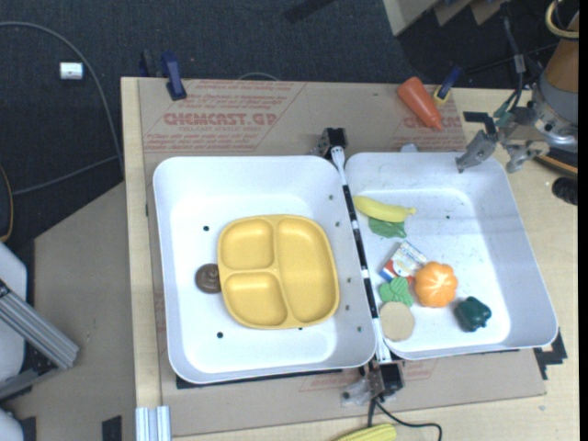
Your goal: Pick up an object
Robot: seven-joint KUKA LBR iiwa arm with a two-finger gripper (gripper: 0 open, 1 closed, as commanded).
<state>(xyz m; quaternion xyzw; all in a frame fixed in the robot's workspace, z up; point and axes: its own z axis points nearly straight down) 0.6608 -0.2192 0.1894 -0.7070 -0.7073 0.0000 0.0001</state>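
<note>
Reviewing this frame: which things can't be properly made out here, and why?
- Brown round object: camera view, mostly hidden under the yellow divided plate.
- Green piece: partly covered by the orange fruit and tan disc.
- Small packet: print too small to read.
- Gripper: too small to tell its state.
- Arm: cut off by the right edge.

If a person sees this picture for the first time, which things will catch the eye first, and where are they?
The yellow divided tray in the middle of the left bin stands out most. In the right bin, an orange ball lies among small items near the front, with a yellow banana behind them. The gripper hangs over that bin's far right corner.
</note>
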